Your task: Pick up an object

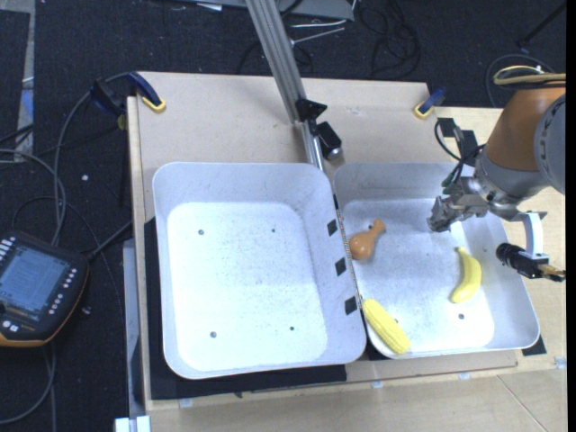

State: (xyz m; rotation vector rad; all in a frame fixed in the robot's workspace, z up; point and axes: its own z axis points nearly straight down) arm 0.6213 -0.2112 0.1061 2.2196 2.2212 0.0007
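Right now my two-finger gripper [441, 220] hangs above the curved yellow banana [466, 278]; I cannot tell its grip.

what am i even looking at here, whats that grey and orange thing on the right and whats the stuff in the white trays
That grey and orange thing is a robot arm, reaching in from the right. At its tip is a two-finger gripper meant for picking things up. The single picture comes from one camera fixed above the bench, looking down at a slant. On the bench sit two shallow white bins side by side. The left bin is on the far side from the arm. The right bin holds three toy foods: a brown chicken drumstick, a yellow banana and a yellow corn cob near the front edge. The gripper hangs over the right bin, above the banana, with nothing visibly held.
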